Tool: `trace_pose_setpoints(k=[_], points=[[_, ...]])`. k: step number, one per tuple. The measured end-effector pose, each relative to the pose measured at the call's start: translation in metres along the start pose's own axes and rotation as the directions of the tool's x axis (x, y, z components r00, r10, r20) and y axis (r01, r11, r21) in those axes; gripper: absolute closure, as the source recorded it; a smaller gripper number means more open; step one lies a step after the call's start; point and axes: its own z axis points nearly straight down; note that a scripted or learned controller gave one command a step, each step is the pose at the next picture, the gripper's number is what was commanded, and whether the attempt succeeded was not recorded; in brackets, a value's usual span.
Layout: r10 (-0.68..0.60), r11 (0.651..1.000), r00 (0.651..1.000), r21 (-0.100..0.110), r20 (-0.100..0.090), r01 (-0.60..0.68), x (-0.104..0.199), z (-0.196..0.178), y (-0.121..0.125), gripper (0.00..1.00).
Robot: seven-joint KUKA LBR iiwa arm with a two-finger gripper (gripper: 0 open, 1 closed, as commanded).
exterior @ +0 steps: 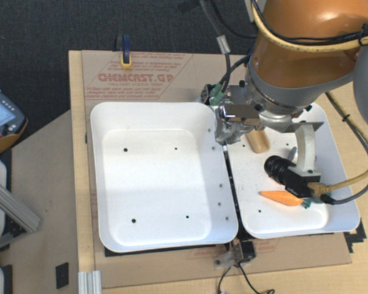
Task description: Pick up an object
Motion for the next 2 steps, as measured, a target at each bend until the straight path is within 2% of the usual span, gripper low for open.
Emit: trace_pose_setpoints(k=[1,2], points=[[0.000,1.000,1.000,-0.005,0.000,0.000,0.030,-0.011,-0.004,1.00],[-0.001,1.000,1.000,-0.008,-0.001,0.001,0.069,-0.001,0.069,1.00]])
